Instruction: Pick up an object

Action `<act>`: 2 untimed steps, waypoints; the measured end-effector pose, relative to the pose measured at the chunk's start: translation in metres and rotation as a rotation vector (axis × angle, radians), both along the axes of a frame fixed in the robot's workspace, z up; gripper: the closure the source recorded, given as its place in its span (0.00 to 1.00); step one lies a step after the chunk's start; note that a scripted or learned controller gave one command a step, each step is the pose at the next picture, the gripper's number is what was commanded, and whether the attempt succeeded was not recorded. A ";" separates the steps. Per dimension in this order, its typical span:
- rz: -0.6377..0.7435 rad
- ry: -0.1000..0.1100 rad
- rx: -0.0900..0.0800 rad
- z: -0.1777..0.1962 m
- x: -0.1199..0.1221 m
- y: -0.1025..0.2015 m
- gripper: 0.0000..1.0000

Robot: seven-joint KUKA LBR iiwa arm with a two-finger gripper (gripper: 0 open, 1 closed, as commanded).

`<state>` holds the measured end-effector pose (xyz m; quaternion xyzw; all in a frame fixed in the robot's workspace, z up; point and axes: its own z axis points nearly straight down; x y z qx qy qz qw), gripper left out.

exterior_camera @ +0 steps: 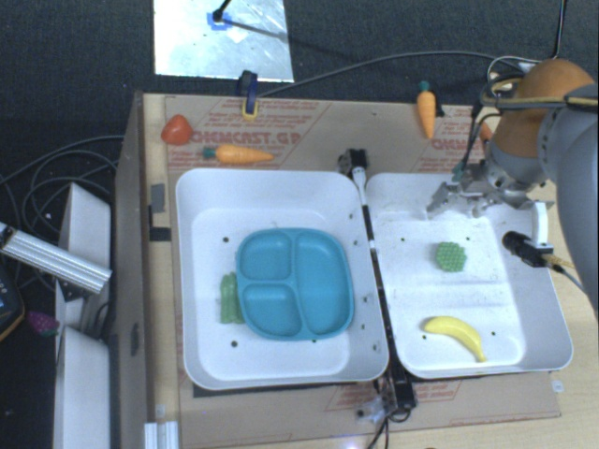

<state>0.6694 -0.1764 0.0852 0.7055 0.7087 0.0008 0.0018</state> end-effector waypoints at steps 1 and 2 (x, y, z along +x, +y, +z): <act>-0.002 0.002 0.001 -0.001 -0.052 0.037 0.00; -0.002 0.002 0.001 -0.001 -0.085 0.039 0.00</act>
